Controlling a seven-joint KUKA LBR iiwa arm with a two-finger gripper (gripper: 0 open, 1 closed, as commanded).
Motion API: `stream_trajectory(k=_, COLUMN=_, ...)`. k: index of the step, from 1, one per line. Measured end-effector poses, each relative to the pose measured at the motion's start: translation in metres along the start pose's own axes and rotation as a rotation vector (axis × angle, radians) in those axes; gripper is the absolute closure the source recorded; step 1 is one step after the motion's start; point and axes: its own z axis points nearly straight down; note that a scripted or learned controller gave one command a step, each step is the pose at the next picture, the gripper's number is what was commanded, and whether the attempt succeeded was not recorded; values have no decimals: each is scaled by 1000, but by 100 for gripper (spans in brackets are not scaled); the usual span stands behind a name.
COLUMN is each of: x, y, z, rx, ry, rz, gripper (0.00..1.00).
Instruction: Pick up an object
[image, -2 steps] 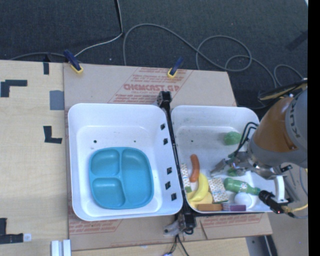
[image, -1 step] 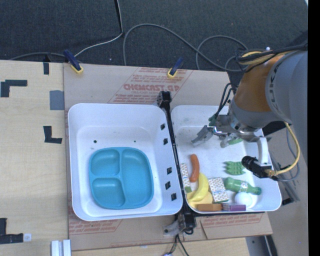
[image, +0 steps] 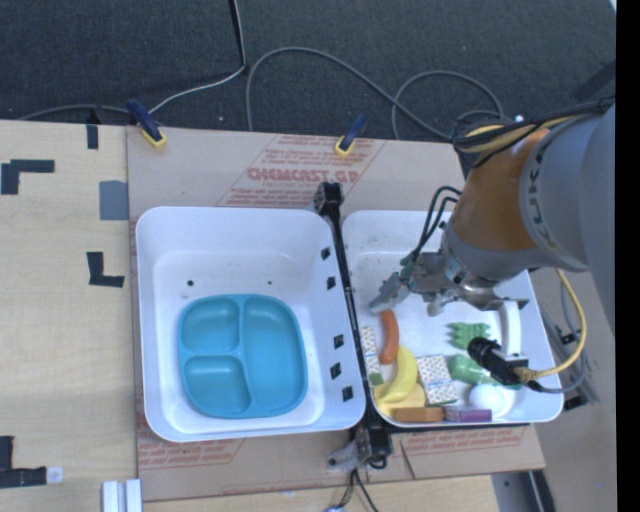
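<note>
A grey robot arm (image: 540, 200) with an orange band is reaching in from the right over the right-hand white bin (image: 372, 238). Its pincer (image: 412, 290) is hanging low over the upper middle of that bin, above bare white floor. Metal parts are sticking out to the left near the bin's divider, but the wrist is hiding much of them, so how far the pincer is open cannot be told, and nothing is showing between its tips.

The objects are lying in a cluster along the lower part of the right bin, just below the pincer. An orange carrot-like stick (image: 388, 335) is sitting nearest the pincer, with a yellow banana (image: 402, 378) touching its lower end. Beside them are lying a small patterned packet (image: 434, 377), a green toy (image: 468, 332) (possibly a leafy vegetable), and a white round item (image: 490, 398) at the lower right.

The left-hand white bin (image: 160, 240) is holding a blue divided plate (image: 242, 355) with three compartments. Both bins are resting on a cardboard sheet (image: 250, 165) on the wooden worktop (image: 60, 330).
</note>
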Motion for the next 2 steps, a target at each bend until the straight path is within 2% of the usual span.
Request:
stream_trajectory(k=1, x=-50, y=-9, z=89, rx=4, ry=0, rz=2, gripper=0)
stream_trajectory(k=2, x=-42, y=-40, z=98, rx=-15, ry=-7, rz=1, gripper=0)
